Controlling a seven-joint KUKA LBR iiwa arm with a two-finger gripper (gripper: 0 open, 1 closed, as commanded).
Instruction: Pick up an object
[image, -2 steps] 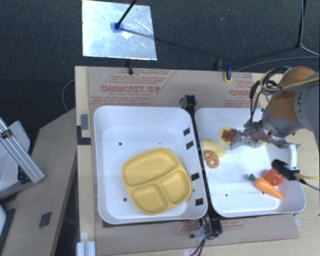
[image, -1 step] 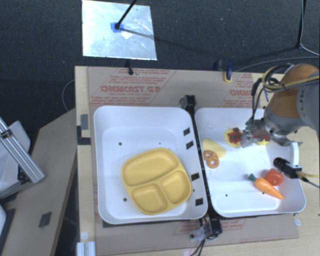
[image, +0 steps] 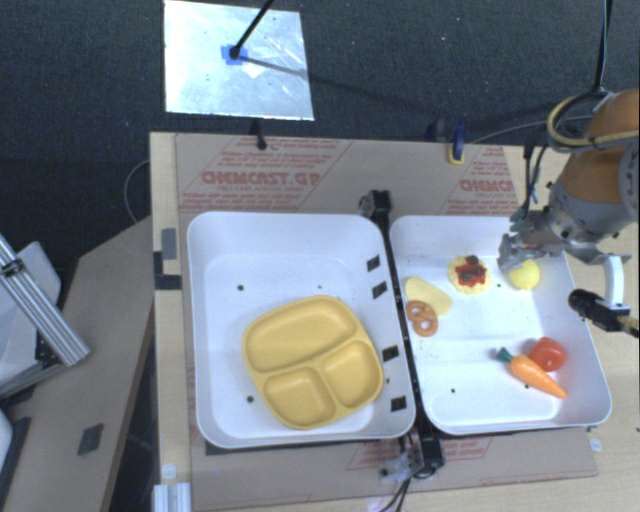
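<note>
Gripper (image: 524, 262) low at the right bin's (image: 590, 400) 1 o'clock corner, touching the yellow lemon-like piece (image: 524, 274). Jaw opening cannot be told; no lift evident, so the pick looks unfinished.

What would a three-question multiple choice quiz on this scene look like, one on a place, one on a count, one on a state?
1. Where is the yellow divided tray?
A. left bin
B. right bin
C. on the cardboard

2. How many compartments does the tray have?
A. two
B. three
C. five

3. How does the carrot lie?
A. standing on end
B. flat on the bin floor
C. inside the tray

Answers: 1 A, it sits on the left bin floor. 2 B, one long section and two smaller ones show. 3 B, it lies flat in the right bin beside the tomato.
</note>
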